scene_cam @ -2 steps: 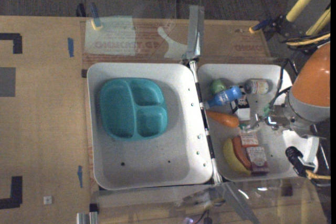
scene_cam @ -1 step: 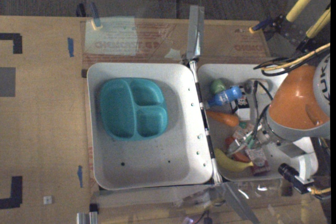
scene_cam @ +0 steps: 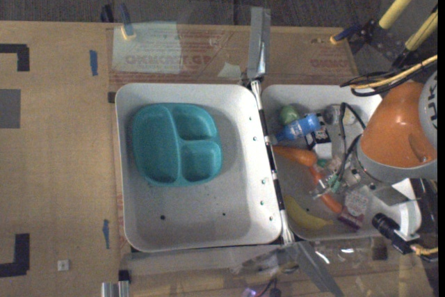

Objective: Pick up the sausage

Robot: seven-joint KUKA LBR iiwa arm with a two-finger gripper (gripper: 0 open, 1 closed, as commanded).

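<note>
The arm (scene_cam: 400, 135) leans in from the right over the right bin (scene_cam: 306, 95), its orange band swallowing most of that bin's far side. The left bin (scene_cam: 139, 219) just holds a teal plate (scene_cam: 177, 142) with three compartments, well apart from the work.

All the clutter is in the right bin. A carrot (scene_cam: 295, 156) lies slantwise near the middle, a yellow banana (scene_cam: 306, 218) curves along the near wall, a blue bottle (scene_cam: 300, 127) and a green ball (scene_cam: 290, 113) sit toward the far wall.

The gripper (scene_cam: 332, 181) hangs low among these things, just right of the carrot. Whether its claw is spread or pinched I cannot tell; the metal and wiring there blur together.

The sausage (scene_cam: 331, 202), as best I can judge, is the small reddish-orange piece just below the gripper, near the banana. It looks to be lying on the bin floor, so I'd say the pick is not yet done: the grasp and lift remain.

The bin's right part is hidden under the arm, and the small bits by the sausage are too muddled to name.
</note>
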